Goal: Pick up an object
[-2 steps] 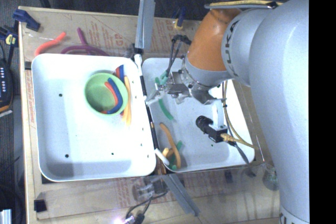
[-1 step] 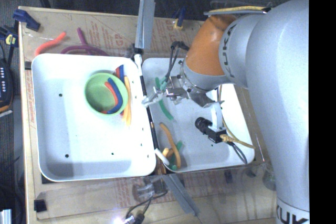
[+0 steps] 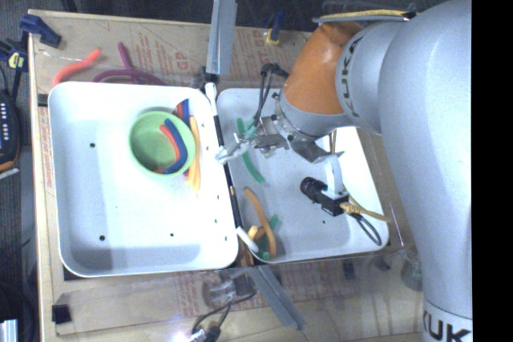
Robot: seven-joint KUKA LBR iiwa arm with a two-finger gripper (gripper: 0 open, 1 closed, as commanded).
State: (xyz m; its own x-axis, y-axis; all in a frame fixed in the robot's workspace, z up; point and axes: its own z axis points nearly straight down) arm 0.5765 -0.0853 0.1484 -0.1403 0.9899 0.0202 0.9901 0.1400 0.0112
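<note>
My gripper is low over the left edge of the right bin, close to the wall between the two bins. A green strip lies just below and right of it, and another green piece lies just above it. Nothing is visibly held. Near the right bin's front left corner lie an orange curved piece, a small green piece and a pale yellow piece. In the left bin, a green bowl carries a red curved piece, a blue piece and an orange stick.
The arm's grey body and orange band cover the right bin's back and right side. Red and purple cables lie on the bench behind the left bin. A grey metal bar stands behind the bins' shared wall.
</note>
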